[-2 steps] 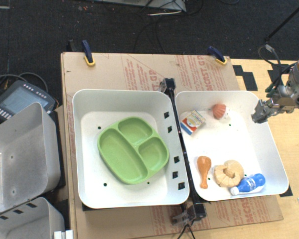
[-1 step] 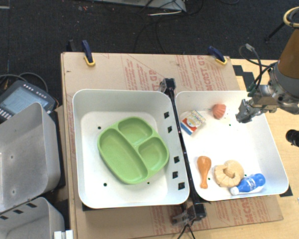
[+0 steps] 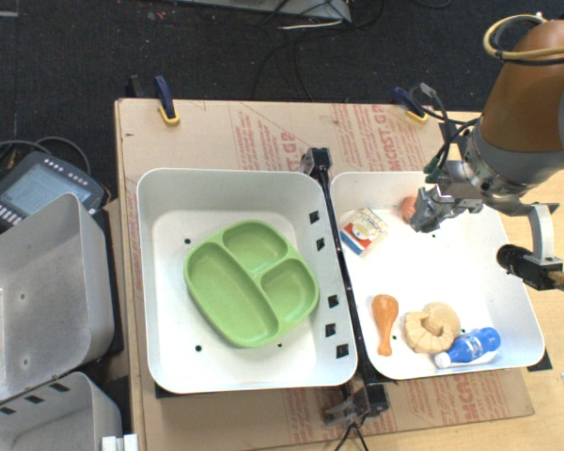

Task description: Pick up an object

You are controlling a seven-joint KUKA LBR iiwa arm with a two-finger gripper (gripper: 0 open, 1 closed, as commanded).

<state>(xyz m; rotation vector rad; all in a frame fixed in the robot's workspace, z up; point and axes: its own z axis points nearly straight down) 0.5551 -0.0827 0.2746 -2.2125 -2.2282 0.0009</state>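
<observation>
Resting on cardboard-topped bench (image 3: 226,130) over dark carpet (image 3: 56,54): two white bins (image 3: 160,252); pincer (image 3: 430,209) state unclear.

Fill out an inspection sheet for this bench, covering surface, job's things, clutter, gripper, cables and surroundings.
Surface: left bin and right bin side by side on a board.
Job's things: green tray in left bin; small carton, orange drumstick, pastry, blue bottle, red object in right bin.
Clutter: nothing seen.
Gripper: gripper low beside the red object.
Cables: black cables on the floor.
Surroundings: blue-yellow clamps; grey containers left.
</observation>
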